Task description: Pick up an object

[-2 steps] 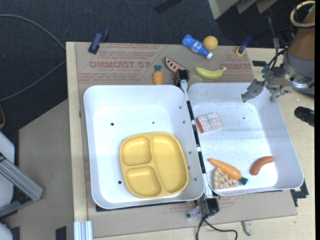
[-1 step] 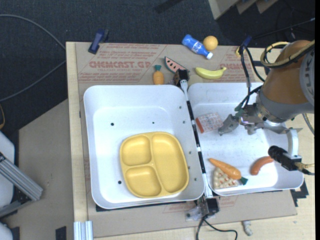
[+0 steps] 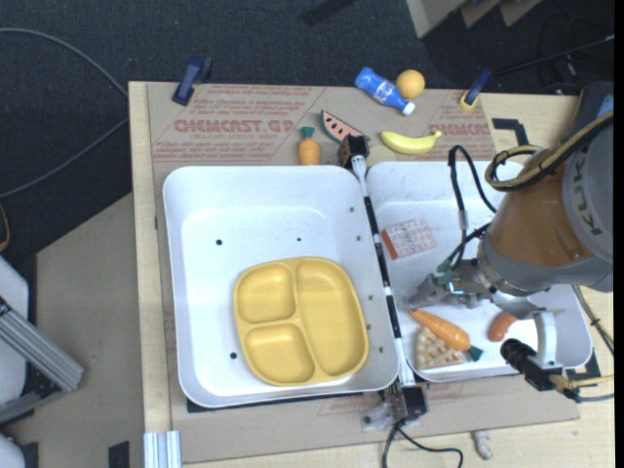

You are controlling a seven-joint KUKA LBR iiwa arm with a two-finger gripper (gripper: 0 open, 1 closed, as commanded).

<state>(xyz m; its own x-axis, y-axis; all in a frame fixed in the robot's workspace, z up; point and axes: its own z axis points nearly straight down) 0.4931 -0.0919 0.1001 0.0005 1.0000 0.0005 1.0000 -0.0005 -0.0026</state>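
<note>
My gripper (image 3: 444, 287) hangs low over the right bin (image 3: 429, 178), at the end of the grey arm with its orange band (image 3: 531, 227). Just below it lies an orange toy carrot (image 3: 440, 329), close to the gripper but with a small gap showing. A beige waffle-like piece (image 3: 435, 352) sits under the carrot at the bin's front edge. A red and white packet (image 3: 408, 239) lies further back in the same bin. Partly hidden by the arm, a small orange-red piece (image 3: 500, 327) rests to the carrot's right.
The left bin (image 3: 195, 213) holds a yellow divided plate (image 3: 297, 318). Behind the bins on the board lie a banana (image 3: 409, 143), a blue bottle (image 3: 380, 89), an orange ball (image 3: 410, 83), a watermelon slice (image 3: 336, 125) and a small orange toy (image 3: 309, 151). Cables loop beside the arm.
</note>
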